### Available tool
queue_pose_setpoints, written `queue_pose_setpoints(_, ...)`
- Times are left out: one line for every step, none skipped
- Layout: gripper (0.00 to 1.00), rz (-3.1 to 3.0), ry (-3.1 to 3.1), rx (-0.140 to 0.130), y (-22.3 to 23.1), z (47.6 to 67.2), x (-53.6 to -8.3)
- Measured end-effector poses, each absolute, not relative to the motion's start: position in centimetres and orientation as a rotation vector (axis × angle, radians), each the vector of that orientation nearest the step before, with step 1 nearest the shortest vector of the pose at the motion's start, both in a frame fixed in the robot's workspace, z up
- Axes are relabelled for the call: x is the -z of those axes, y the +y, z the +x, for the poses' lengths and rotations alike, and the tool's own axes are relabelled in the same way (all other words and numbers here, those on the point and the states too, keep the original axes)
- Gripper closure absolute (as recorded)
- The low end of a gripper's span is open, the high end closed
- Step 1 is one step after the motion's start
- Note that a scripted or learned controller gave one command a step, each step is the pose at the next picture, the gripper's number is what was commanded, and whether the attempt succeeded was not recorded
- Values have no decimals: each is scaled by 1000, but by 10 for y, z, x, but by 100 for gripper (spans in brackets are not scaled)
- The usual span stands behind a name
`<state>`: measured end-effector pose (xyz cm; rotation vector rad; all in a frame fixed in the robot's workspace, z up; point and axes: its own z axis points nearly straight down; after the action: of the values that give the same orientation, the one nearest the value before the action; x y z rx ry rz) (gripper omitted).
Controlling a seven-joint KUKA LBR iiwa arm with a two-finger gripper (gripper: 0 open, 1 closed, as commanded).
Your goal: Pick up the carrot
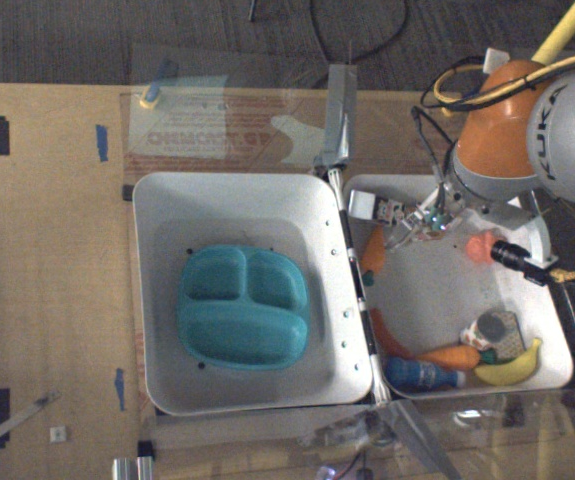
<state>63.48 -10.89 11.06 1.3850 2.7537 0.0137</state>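
Your arm (527, 118) reaches in from the right, its grey body and orange band hanging over the upper right corner of the right bin (559, 353). The wrist bends down and to the left, so the claw (407, 223) sits low over the upper left part of that bin, near the wall it shares with the left bin (157, 298). You cannot tell from this view how wide the claw stands; cables and small fittings crowd around it, and nothing can be made out between its tips.

The carrot (449, 357) lies near the front edge of the right bin, well apart from the claw. It rests on its side, touching the banana (512, 364) to its right and lying just above the blue bottle (422, 375). A red curved piece (387, 336) lies just to its left. Another orange item (374, 251) leans against the bin's left wall, just below and beside the claw. A pale red object (480, 247) sits toward the right side, and a grey object (497, 327) rests just above the banana.

In the left bin you have a teal divided tray (242, 306), lying flat in the middle.
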Motion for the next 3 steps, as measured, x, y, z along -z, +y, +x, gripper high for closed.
queue_pose_setpoints(0, 1422, 2797, 0, -164, 551, -114)
queue_pose_setpoints(0, 1284, 2860, -2, -164, 557, -171)
queue_pose_setpoints(0, 1550, 2733, 0, -115, 572, -104)
